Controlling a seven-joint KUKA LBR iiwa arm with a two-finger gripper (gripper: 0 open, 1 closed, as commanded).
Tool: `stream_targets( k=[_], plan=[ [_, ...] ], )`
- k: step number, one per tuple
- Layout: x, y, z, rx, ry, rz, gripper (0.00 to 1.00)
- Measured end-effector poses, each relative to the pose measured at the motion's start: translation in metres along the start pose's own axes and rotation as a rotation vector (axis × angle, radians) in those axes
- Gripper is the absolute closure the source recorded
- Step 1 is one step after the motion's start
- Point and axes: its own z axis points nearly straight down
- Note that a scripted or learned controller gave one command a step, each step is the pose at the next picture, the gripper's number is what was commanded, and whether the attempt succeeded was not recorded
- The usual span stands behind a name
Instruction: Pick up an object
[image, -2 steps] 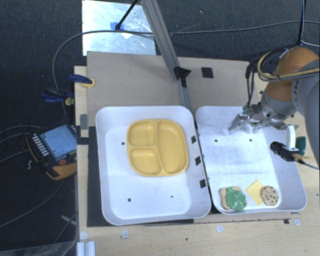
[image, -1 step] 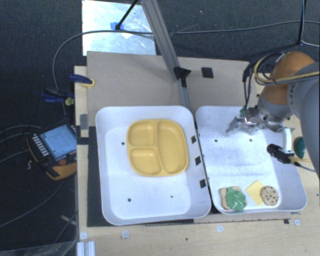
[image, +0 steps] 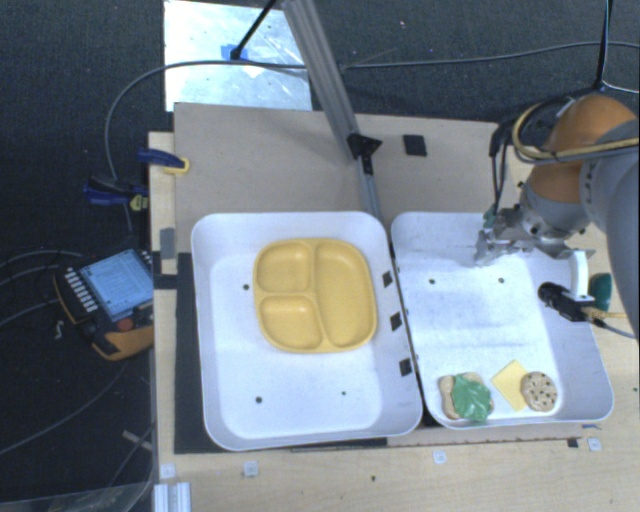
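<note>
Where the grey arm with its orange band (image: 590, 125) reaches in from the right, the gripper (image: 497, 243) hangs over the far part of the right bin (image: 470, 300), close to that bin's far wall. From this slanted view above, I cannot tell whether the gripper is released or clenched, and nothing shows in its grasp.

The things to pick up lie well apart from the gripper, all gathered at the near end of the same bin. A green leaf-shaped piece (image: 472, 399) rests in the near left part, overlapping a small pale biscuit (image: 449, 385) just to its left. To the right of the leaf lies a yellow cheese slice (image: 510, 384), and just beside that, further right, a round cookie with dark chips (image: 539, 391).

In the left bin (image: 230, 400) sits a yellow divided plate (image: 315, 294) with three compartments, lying toward the far middle of that bin and well left of the gripper.

Beyond the bins, a brown board (image: 260, 160) covers the bench, and a handheld device with a screen (image: 112, 290) lies on the dark floor at far left.
</note>
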Motion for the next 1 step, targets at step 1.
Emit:
stream_targets(
  k=[1],
  plan=[
    [-0.0012,0.0018,-0.0443,0.001,0.002,0.001,1.00]
  ],
)
